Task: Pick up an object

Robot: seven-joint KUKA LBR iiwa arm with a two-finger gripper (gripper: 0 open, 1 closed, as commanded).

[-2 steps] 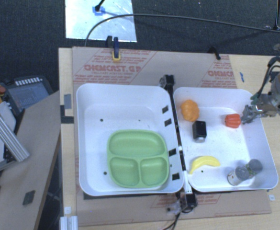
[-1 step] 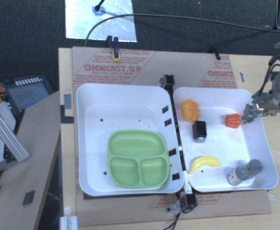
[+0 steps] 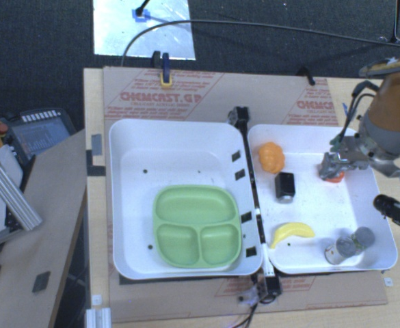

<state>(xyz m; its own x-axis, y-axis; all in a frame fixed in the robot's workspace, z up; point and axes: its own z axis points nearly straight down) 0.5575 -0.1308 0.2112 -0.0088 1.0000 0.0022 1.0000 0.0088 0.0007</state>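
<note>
The right bin [image 3: 302, 134] holds an orange ball-like object [image 3: 271, 156], a small black block [image 3: 284, 186], a yellow banana [image 3: 292, 234] and a grey can [image 3: 348, 245] lying on its side at the front right. My gripper [image 3: 334, 167] is low over the bin's right side, directly above a small red-orange object [image 3: 334, 177] that peeks out under it. The arm's body covers the rest of that object.
The left bin [image 3: 138, 142] carries a green divided plate [image 3: 197, 225]. A black clip [image 3: 241, 116] sits at the back between the bins. Cardboard lies under both bins. A pendant [image 3: 41, 134] and an aluminium rail [image 3: 8, 190] lie off to the left.
</note>
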